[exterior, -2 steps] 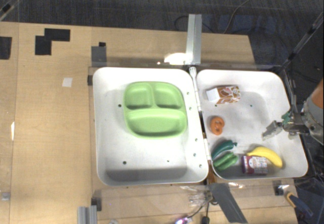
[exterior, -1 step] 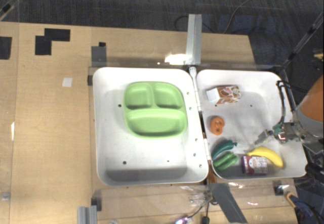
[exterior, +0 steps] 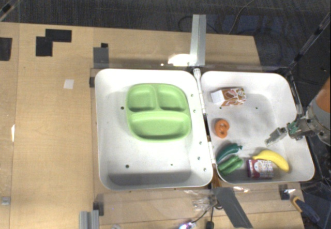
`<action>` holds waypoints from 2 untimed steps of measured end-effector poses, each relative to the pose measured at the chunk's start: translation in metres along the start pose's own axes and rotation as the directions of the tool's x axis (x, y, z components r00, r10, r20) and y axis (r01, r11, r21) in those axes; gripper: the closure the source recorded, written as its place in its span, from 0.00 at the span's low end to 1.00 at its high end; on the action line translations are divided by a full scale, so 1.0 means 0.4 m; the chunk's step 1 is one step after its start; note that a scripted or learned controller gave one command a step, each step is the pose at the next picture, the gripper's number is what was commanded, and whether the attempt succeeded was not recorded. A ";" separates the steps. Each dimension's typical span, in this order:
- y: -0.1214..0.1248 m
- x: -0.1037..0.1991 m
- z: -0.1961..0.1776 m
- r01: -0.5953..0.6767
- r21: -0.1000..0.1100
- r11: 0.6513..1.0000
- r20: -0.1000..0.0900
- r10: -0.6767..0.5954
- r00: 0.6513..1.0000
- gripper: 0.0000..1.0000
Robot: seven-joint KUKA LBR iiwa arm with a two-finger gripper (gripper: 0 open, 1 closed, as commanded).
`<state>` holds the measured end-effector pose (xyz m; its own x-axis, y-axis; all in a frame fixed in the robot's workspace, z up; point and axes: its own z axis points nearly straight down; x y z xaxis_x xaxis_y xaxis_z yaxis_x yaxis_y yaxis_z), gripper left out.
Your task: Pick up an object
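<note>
The claw hangs over the right bin — just above the banana — spread apart, pinching nothing.

No legible text anywhere

The arm comes in from the right edge of the camera view, low in the frame. A patch of its orange band shows at that edge, up and to the right of the pincer. From the band the grey wrist runs down and to the left (it is small and partly cut off by the edge). The pincer sits at the wrist's left end, pointing left and slightly downward, with nothing seen held in it.
</note>
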<state>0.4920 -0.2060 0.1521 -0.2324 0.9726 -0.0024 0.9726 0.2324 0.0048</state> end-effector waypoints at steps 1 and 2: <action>-0.009 0.002 -0.040 -0.086 0.000 0.996 0.001 0.086 0.996 0.00; -0.010 0.004 0.129 0.016 0.002 1.000 -0.001 -0.016 1.000 0.00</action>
<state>0.4879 -0.2054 0.1005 -0.2483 0.9687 -0.0012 0.9687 0.2483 0.0032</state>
